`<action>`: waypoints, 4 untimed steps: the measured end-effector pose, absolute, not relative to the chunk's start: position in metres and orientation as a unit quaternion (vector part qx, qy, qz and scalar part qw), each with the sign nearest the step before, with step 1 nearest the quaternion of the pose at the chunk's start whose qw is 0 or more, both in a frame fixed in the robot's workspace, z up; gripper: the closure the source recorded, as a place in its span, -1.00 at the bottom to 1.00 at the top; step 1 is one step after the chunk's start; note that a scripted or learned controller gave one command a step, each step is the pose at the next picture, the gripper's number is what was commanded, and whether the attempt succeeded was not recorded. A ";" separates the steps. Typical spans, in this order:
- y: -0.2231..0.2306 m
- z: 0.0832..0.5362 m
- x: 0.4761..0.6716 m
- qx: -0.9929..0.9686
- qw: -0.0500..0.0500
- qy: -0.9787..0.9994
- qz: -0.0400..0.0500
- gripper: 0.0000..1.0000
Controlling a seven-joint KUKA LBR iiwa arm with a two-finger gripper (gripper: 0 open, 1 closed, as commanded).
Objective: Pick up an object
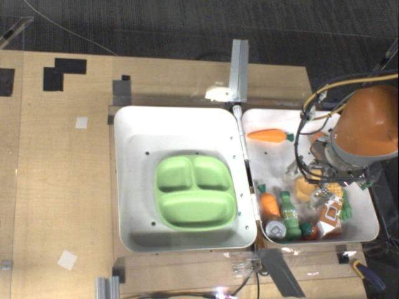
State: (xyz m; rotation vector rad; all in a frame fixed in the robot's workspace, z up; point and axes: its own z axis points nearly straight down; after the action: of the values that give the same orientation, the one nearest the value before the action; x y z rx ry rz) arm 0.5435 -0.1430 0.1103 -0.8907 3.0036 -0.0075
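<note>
The arm (368, 126) hides its fingers, so their state cannot be told. Below it lie jumbled toys; a carrot (268, 136) sits apart; a green tray (195, 190) fills the left bin (134, 167).

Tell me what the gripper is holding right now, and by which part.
Cannot be told: the arm hides the gripper over the right bin, above the pile of toy food.

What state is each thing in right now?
Green divided plate: flat in left bin, nothing on it.
Carrot: lying alone, far end of right bin.
Can: near corner, in the pile.
Arm: over right bin, above the pile.
</note>
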 end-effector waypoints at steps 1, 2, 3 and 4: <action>-0.100 0.092 0.522 -0.345 0.010 0.938 -0.005 -1.00; -0.088 0.093 0.517 -0.369 0.011 0.929 -0.007 -1.00; -0.085 0.108 0.525 -0.372 0.024 0.928 -0.012 1.00; -0.023 0.232 0.510 -0.213 0.008 0.977 -0.001 1.00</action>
State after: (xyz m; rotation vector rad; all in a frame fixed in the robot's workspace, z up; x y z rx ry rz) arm 0.5102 -0.0226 0.2323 -0.6646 3.0537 -0.0034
